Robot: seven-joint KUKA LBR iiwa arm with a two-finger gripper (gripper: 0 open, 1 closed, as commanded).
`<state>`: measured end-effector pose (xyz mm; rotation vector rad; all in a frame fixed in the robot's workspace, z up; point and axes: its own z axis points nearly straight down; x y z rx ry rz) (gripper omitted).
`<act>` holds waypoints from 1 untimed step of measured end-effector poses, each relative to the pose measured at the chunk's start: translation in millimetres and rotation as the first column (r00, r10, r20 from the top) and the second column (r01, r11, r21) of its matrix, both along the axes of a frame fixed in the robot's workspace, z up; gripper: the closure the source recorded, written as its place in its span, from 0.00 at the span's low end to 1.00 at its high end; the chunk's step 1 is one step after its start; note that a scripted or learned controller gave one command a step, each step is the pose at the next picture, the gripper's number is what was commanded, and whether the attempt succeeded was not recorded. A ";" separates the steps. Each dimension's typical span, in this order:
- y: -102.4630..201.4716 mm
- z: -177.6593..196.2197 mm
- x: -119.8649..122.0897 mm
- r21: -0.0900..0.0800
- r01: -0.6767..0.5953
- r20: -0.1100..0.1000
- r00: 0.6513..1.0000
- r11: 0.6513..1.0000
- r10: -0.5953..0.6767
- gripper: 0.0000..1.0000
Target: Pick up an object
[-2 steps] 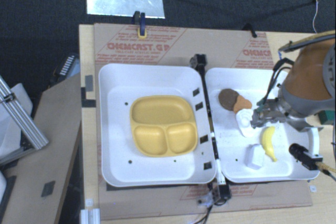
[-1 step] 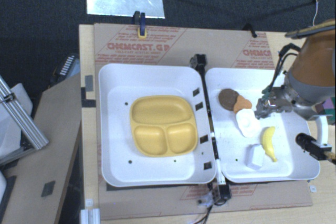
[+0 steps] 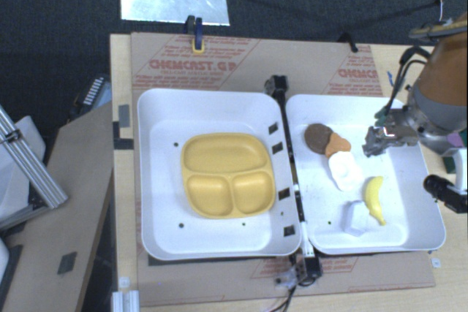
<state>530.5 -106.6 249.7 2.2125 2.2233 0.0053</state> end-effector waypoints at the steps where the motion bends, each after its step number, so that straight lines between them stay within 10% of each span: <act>1: 46.1 2.5 28.4 0.003 -0.003 -0.003 1.000 1.000 0.003 1.00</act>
